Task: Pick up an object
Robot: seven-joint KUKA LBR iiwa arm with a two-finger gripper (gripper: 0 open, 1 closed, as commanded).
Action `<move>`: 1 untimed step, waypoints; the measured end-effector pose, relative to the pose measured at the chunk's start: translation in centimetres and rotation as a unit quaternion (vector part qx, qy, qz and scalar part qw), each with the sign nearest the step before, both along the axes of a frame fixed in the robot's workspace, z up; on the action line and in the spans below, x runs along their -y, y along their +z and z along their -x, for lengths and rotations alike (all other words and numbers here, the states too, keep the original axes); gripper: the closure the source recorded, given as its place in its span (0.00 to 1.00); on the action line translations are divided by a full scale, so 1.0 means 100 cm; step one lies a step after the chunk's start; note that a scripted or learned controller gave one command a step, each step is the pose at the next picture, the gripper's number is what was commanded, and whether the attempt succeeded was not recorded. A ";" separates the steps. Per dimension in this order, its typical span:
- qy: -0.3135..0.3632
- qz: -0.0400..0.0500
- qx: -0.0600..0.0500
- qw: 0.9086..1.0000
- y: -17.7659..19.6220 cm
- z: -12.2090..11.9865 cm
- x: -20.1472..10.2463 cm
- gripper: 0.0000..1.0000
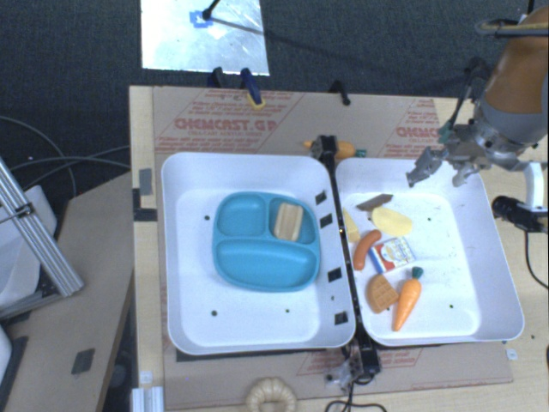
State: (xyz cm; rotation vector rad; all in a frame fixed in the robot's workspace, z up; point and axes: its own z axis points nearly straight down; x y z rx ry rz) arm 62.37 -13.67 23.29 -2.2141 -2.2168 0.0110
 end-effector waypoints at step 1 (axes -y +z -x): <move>0.001 0.001 0.006 1.000 0.008 -0.002 0.000 0.00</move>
